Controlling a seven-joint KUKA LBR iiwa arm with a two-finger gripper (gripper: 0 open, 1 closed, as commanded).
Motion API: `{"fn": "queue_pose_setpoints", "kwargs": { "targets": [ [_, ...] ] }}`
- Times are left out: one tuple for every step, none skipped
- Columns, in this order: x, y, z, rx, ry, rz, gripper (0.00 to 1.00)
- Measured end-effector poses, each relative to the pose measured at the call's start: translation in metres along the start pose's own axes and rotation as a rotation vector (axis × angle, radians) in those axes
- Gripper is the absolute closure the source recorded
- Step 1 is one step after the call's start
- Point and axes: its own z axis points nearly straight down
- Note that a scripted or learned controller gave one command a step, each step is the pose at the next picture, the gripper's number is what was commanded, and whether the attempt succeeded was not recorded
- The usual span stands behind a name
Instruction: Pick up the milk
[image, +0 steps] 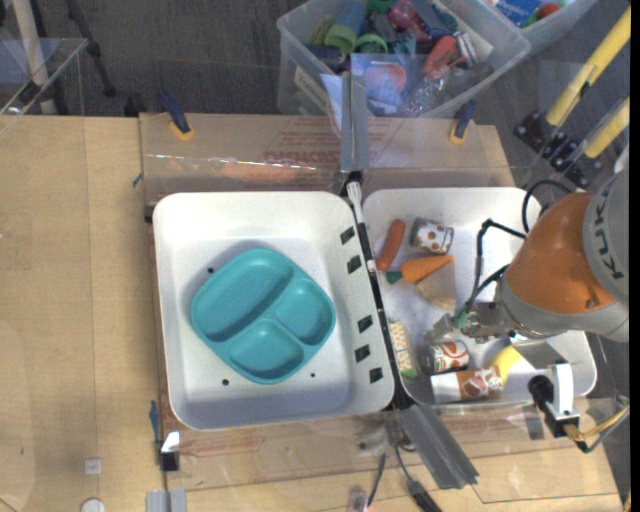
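Worktop (70, 300) fitted with two shallow white bins side by side.

Left bin (180, 230): holds a teal divided plate (262, 315), set at its middle, tilted diagonally.

Right bin (500, 200): holds the loose items.
- Milk (432, 237): taken to be the small white container with dark and red markings. Located near the bin's far edge, just right of a reddish sausage (393, 243) and just beyond a carrot (425, 268).
- Tan wedge (435, 292): lies just nearer than the carrot.
- Can (450, 355) and lying bottle (468, 383): placed at the bin's near edge, close to each other.
- Yellow piece (507, 360): just right of the can.

Arm (560, 265): reaches in over the bin's right edge, orange band uppermost.

Pincer (470, 320): positioned low over the middle of the right bin, between the wedge and the can, well apart from the milk. Degree of opening cannot be told. Nothing seen in its grasp.
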Motion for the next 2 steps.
{"fn": "queue_pose_setpoints", "kwargs": {
  "targets": [
    [0.0010, 0.0015, -0.0009, -0.003, -0.001, -0.063, 0.00],
    [-0.0016, 0.0010, -0.0006, -0.003, -0.001, -0.051, 0.00]
  ]
}}
